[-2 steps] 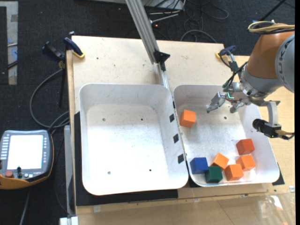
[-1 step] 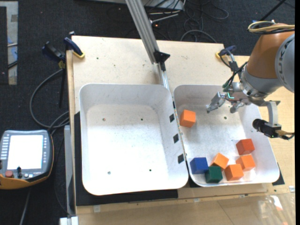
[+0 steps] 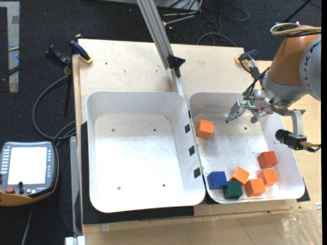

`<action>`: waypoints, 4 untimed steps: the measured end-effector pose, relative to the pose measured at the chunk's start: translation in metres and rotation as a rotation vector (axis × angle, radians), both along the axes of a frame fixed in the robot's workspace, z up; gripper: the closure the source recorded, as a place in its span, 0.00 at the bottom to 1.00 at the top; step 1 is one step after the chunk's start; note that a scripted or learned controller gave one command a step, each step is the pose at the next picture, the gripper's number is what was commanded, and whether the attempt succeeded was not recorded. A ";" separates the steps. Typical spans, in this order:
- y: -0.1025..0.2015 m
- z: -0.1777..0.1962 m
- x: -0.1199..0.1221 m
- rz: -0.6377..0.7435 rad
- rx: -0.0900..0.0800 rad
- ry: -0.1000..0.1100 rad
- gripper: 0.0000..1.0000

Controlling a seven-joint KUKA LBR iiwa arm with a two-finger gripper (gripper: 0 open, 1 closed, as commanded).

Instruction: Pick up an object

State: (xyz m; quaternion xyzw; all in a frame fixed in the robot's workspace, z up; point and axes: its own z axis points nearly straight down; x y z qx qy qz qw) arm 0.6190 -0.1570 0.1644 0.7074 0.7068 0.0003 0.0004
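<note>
Camera view: matte orange cube beside metallic end effector.

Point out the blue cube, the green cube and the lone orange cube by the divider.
blue cube (image 3: 217, 179): camera view, middle of its top face.
green cube (image 3: 233, 190): camera view, middle of its top face.
lone orange cube (image 3: 205, 128): camera view, middle of the cube.

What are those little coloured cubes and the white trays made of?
The cubes, like the lone orange cube, look like painted wood or foam: matte, flat colour, crisp edges. I can't tell which. The right white bin looks like moulded plastic: smooth, rounded corners, faint speckling.
</note>
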 end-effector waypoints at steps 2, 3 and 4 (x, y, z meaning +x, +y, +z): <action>0.000 0.000 0.000 0.000 0.000 0.000 0.00; 0.000 0.000 0.000 0.000 0.000 0.000 0.00; 0.000 0.000 0.000 0.000 0.000 0.000 0.00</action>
